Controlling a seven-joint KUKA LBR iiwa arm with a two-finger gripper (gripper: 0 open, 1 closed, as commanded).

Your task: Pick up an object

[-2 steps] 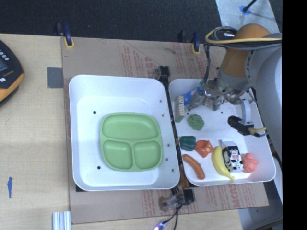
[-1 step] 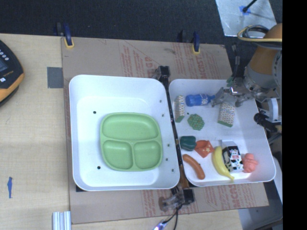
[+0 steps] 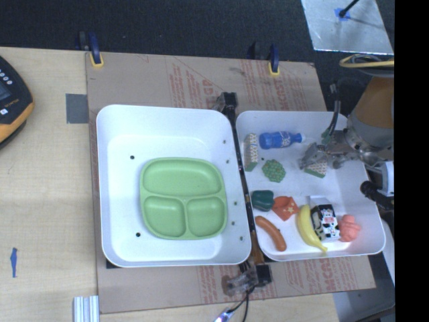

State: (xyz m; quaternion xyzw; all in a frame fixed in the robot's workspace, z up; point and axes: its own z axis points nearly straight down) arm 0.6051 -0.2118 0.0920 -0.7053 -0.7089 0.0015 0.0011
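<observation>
My gripper [image 3: 315,161] hangs low over the upper right part of the right bin [image 3: 365,247], with the arm coming in from the right edge. A small pale green-grey thing [image 3: 317,170] lies right under its tip; I cannot tell whether it is held. Left of the gripper lie a blue bottle [image 3: 279,139] and a round green object [image 3: 273,171]. Along the bin's front lie a dark green pepper [image 3: 261,198], a red-orange piece [image 3: 285,207], a sausage [image 3: 271,233], a banana [image 3: 308,229], a black-and-white toy [image 3: 326,223] and a pink-orange object [image 3: 349,227].
The left bin [image 3: 120,133] holds a light green divided plate [image 3: 183,198]. A pale ribbed object [image 3: 251,151] lies against the right bin's left wall. A yellow-and-black device [image 3: 10,106] sits at the bench's far left. Blue clamps [image 3: 96,51] hold the board's back edge.
</observation>
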